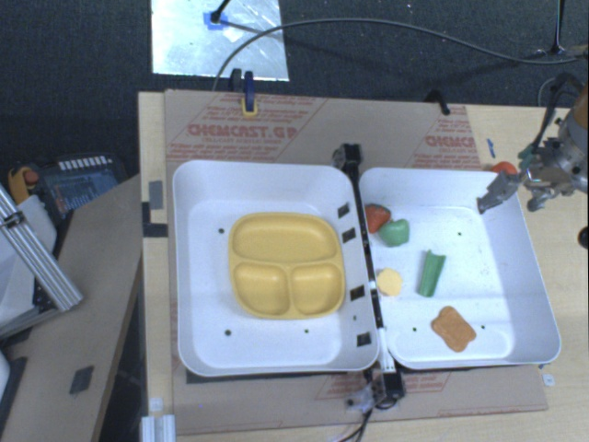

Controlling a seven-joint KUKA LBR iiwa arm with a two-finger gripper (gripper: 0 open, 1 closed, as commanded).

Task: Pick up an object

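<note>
From above, the gripper (504, 191) hangs over the far right corner of the right bin (529, 247); I cannot tell its state. In that bin lie a red piece (375, 215) touching a green pepper (395, 233), a green stick (431, 273), a yellow disc (389, 282) and an orange cookie (454, 329). The left bin (198, 210) holds a yellow tray (285, 263). The green stick, lying apart from the others, is probably the easiest pick: centre over it, straddle its narrow width, and descend straight.
</note>
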